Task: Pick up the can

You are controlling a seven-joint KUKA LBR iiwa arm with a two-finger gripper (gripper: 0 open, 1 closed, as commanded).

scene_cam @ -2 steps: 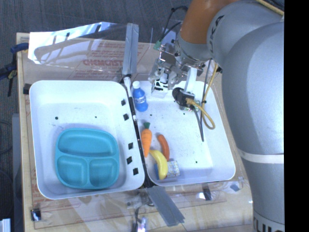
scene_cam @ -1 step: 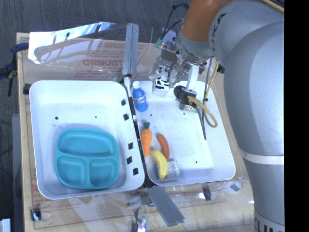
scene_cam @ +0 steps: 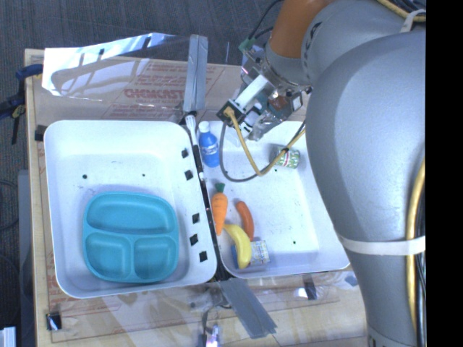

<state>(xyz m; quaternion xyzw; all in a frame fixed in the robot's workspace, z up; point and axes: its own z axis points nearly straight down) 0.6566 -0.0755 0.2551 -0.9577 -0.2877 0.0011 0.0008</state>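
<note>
A small can (scene_cam: pixel 287 157) with a green and white label lies on its side near the back right of the right bin (scene_cam: pixel 304 215). My gripper (scene_cam: pixel 241 120) hangs over the back of that bin, between the can and a blue bottle (scene_cam: pixel 208 145). It is to the left of the can and apart from it, and I see nothing held in it. A yellow cable loops down from the wrist across the bin floor.
At the right bin's front left lie a carrot (scene_cam: pixel 219 207), an orange-red vegetable (scene_cam: pixel 245 217), a banana (scene_cam: pixel 241 245) and a small silvery object (scene_cam: pixel 260 253). The left bin (scene_cam: pixel 65 157) holds a teal divided tray (scene_cam: pixel 131 237). The arm covers the right side.
</note>
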